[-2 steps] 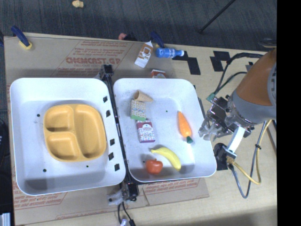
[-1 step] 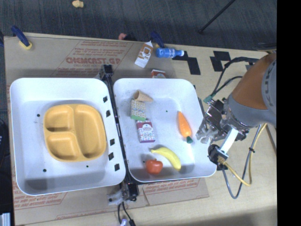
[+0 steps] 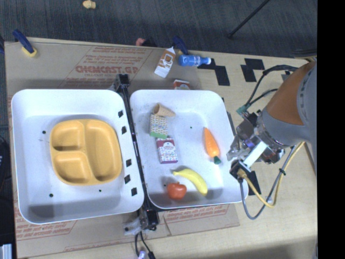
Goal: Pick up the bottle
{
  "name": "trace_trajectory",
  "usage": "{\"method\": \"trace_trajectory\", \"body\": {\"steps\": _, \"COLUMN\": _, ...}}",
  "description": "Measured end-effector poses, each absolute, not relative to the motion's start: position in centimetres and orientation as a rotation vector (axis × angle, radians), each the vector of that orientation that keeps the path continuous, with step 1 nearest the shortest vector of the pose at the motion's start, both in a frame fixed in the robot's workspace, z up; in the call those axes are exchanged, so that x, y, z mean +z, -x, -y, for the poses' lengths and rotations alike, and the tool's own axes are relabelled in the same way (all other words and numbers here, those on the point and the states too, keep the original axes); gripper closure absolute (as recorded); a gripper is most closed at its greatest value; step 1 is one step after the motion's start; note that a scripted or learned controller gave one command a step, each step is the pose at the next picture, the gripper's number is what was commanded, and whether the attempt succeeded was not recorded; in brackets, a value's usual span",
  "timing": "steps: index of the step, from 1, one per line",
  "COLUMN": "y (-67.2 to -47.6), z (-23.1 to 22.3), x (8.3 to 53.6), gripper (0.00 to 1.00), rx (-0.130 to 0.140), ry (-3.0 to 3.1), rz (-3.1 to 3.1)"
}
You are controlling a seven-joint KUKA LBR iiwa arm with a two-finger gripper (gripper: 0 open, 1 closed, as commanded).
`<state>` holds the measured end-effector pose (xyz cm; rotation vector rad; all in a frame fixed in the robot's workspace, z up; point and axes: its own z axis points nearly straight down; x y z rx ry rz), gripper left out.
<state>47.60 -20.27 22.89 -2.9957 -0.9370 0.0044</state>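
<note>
Bottle (image 3: pixel 193 61): blue, lying flat on the bench beyond the right bin (image 3: pixel 229 117), well apart from the gripper (image 3: pixel 241 161) | Gripper: just outside the bin's right rim, jaw state indeterminate | Bin contents: tapered orange carrot (image 3: pixel 211 142), curved yellow banana (image 3: pixel 192 180), round red tomato (image 3: pixel 176 190)

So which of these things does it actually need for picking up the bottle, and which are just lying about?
Part of the job:
- bottle, lying on the bench beyond the bins
- gripper, at the right bin's right rim

Just lying about:
- yellow tray in the left bin
- carrot, banana, tomato and two small cartons in the right bin
</note>
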Motion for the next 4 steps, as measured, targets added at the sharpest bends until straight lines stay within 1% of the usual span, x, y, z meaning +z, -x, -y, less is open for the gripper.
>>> {"method": "trace_trajectory", "body": {"steps": 1, "y": -47.6, "z": 21.1, "x": 22.8, "gripper": 1.0, "rx": 0.004, "ry": 3.052, "rz": 0.739}}
{"method": "trace_trajectory", "body": {"steps": 2, "y": -47.6, "z": 21.0, "x": 21.6, "gripper": 1.0, "rx": 0.008, "ry": 3.049, "rz": 0.731}}
{"method": "trace_trajectory", "body": {"steps": 3, "y": -47.6, "z": 21.1, "x": 22.6, "gripper": 1.0, "rx": 0.005, "ry": 3.105, "rz": 0.454}}
{"method": "trace_trajectory", "body": {"steps": 4, "y": -47.6, "z": 21.0, "x": 23.2, "gripper": 1.0, "rx": 0.006, "ry": 3.057, "rz": 0.696}}
